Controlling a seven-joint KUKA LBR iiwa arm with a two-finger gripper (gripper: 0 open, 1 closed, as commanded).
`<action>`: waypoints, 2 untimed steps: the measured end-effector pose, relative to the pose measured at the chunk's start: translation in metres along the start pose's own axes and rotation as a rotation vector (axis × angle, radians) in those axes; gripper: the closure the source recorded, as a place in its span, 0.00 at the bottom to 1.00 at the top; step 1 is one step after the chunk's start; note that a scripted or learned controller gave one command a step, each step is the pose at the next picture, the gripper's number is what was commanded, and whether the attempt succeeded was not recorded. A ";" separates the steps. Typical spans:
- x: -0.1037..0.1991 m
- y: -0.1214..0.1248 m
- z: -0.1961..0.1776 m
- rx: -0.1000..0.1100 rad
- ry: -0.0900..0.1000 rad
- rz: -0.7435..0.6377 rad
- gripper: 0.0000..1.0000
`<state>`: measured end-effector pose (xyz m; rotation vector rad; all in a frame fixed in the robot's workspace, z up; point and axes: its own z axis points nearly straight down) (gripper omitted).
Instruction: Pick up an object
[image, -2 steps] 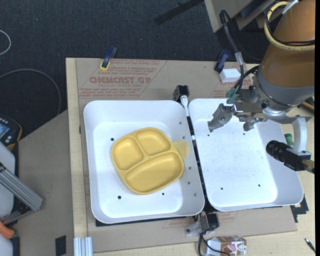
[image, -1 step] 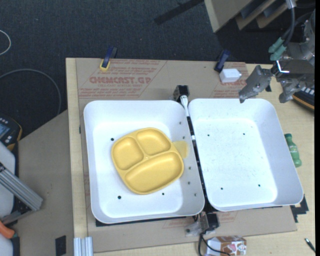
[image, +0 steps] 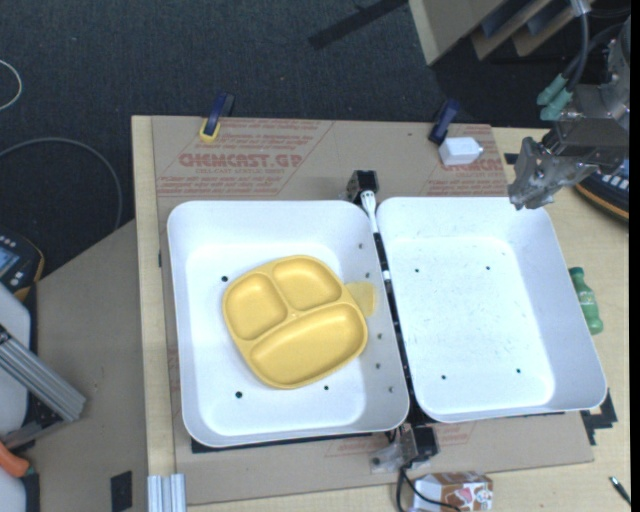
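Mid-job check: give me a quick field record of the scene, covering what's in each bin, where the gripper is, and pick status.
left bin: one yellow divided plate, three compartments, lying flat
right bin: bare white floor with small dark specks
gripper: above the right bin's far right corner
gripper contents: nothing seen held
plate contact: none, the gripper is far from it
pick status: not yet done
outside bins: green object beside the right bin's right rim

Worktop (image: 300, 150): tan board, red print along far edge. Directly on it, two shallow white bins side by side, touching along inner rims: left bin (image: 190, 300), right bin (image: 560, 290). Small white block (image: 460, 151) near far edge; blue clamps (image: 215, 115) grip that edge.
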<state>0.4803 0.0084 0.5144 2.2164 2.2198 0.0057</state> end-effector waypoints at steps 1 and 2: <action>0.037 -0.003 0.135 0.021 0.000 -0.001 1.00; 0.067 -0.001 0.103 0.001 0.002 -0.002 1.00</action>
